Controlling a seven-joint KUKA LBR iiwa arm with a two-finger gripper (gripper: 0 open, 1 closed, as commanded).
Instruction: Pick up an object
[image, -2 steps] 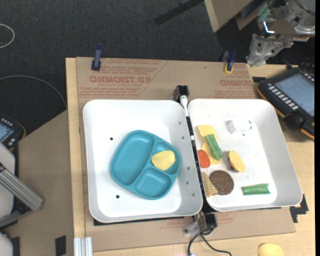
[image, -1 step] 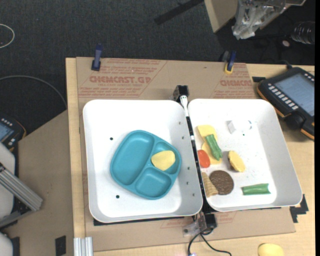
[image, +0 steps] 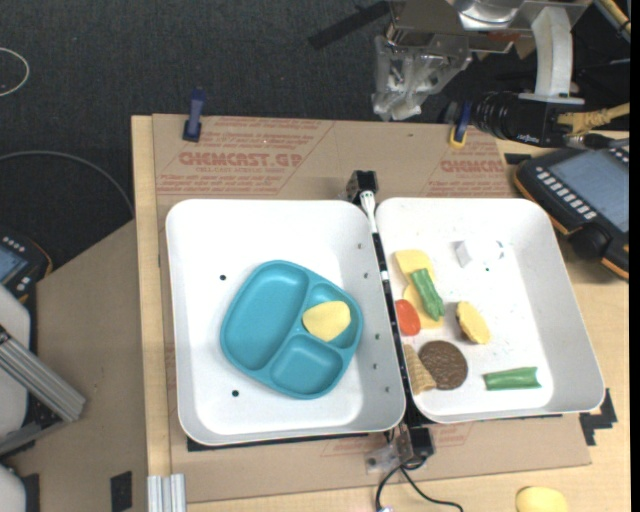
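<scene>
My gripper (image: 403, 88) hangs at the top of the camera view, high above the back edge of the bench and well clear of both bins. The right bin (image: 520, 225) holds several toy foods: a yellow piece (image: 411, 262), a green pod (image: 428, 294), a red piece (image: 407, 317), a yellow wedge (image: 472, 323), a brown round patty (image: 443, 363), a tan ridged piece (image: 419, 369), a green bean (image: 511, 378) and a small grey block (image: 461, 254). In the left bin (image: 200, 240) lies a blue divided plate (image: 285, 330) with a pale yellow piece (image: 326, 320) on it.
A black clip (image: 362, 186) sits at the back where the two bins meet. A control pendant (image: 585, 190) and cables lie at the right rear. Blue clamps (image: 193, 115) hold the cardboard sheet. A yellow object (image: 541, 499) rests off the bench at the front right.
</scene>
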